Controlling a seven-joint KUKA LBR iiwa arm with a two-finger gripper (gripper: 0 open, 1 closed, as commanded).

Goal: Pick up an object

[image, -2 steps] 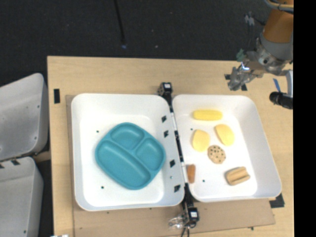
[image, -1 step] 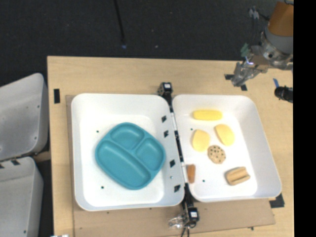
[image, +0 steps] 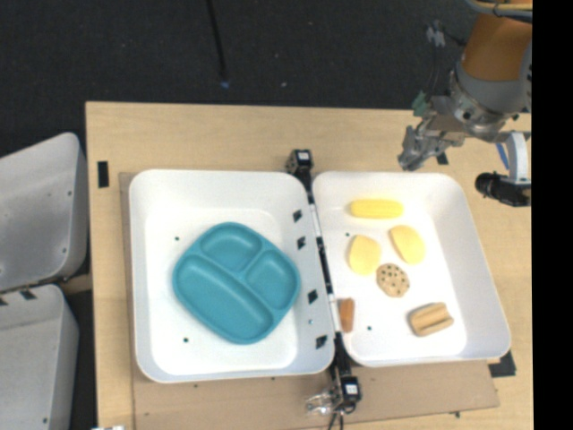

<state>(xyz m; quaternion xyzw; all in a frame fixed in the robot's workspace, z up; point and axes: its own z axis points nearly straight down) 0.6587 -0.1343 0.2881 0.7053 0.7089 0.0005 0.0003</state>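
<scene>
Grey metal makes up the claw (image: 421,147), which hangs over the bare wood of the bench (image: 224,133), just beyond the far rim of the right bin (image: 488,285). Whether its fingers are spread or pressed together cannot be told at this slant; nothing shows between them, and it touches none of the objects. Above it rises the arm (image: 491,52) with its orange band.

Nearest the claw, just inside the bin's far edge, lies a long yellow piece shaped like a corn cob (image: 375,209), its surface faintly ribbed. Further from the claw sit two smooth pale-yellow ovals side by side, the left oval (image: 363,253) and the right oval (image: 407,244), close but apart. Beyond them rests a round tan cookie (image: 392,279) with dark specks. Farthest from the claw are a tan log-shaped piece (image: 430,319) like a bread roll, and a small orange-brown stub (image: 346,313) against the bin's inner wall.

Well off to the claw's side, the left bin (image: 152,204) carries a glossy teal plastic tray (image: 235,281), rounded and split into compartments.
</scene>
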